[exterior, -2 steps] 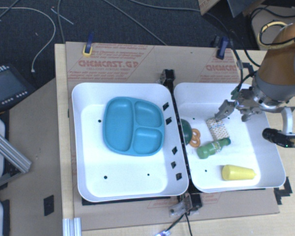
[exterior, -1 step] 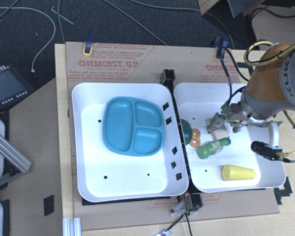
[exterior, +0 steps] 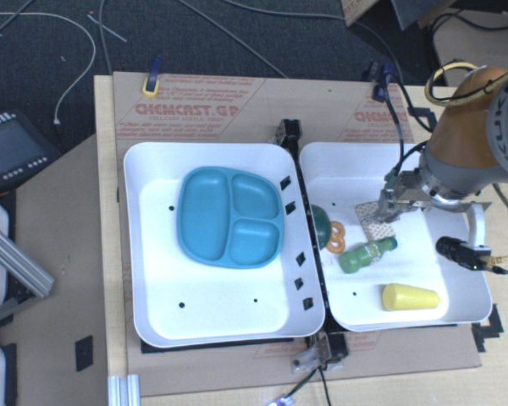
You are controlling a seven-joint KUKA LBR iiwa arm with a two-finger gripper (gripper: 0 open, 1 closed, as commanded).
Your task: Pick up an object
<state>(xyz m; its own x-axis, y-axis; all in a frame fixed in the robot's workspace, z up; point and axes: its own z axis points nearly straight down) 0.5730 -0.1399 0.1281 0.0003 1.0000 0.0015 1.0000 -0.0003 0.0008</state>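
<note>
In the right-hand shallow white bin [exterior: 457, 311], the two-finger gripper [exterior: 390, 207] hangs over a small checkered grey-and-white flat piece [exterior: 374, 220] that lies on the bin floor just beneath and to the left of it. Whether anything sits between its fingers cannot be told from this slanted view. Just below that piece lies a green plastic bottle-shaped object [exterior: 366, 255], tilted, with an orange ring-like pretzel-shaped toy [exterior: 335, 237] touching its left end. A dark green rounded object [exterior: 320, 222] rests against the bin's left wall, beside the orange toy. A yellow rounded plastic object [exterior: 410, 296] lies nearer the front edge of the bin, apart from the rest and well below the gripper.

The left-hand white bin [exterior: 152, 286] bears a light blue divided plastic plate [exterior: 229, 216] with three compartments, set toward its upper middle. Both bins sit side by side on a cardboard sheet [exterior: 220, 96] printed with red lettering, on a bench. Beyond the bench lies dark carpet [exterior: 237, 15] with thin white cables trailing over it.

The grey arm with its orange band [exterior: 470, 121] reaches in from the right, its wrist bent downward so that the gripper points into the upper middle of the right bin.
</note>
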